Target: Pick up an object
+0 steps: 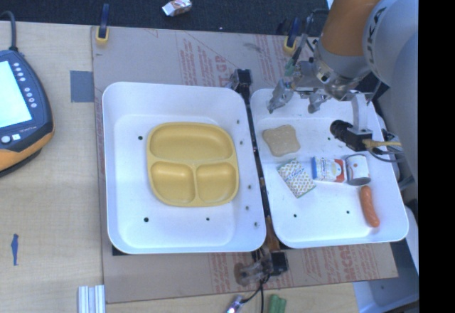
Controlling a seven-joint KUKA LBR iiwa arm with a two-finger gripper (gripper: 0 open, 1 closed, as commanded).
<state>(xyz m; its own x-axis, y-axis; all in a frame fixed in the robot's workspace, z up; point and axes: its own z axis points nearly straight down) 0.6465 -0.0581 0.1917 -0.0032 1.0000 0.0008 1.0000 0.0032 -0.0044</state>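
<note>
In the right bin (334,230) we see a beige bread-like slice (281,139) lying flat near the left wall, a checkered packet (296,178) below it, a small carton (329,169) at the middle, and an orange sausage (369,205) by the right edge.

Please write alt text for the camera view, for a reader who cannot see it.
A grey robot arm's gripper hovers over the far edge of the right bin, above a tan bread slice, small packets and a sausage. The left bin holds a yellow divided plate.
</note>
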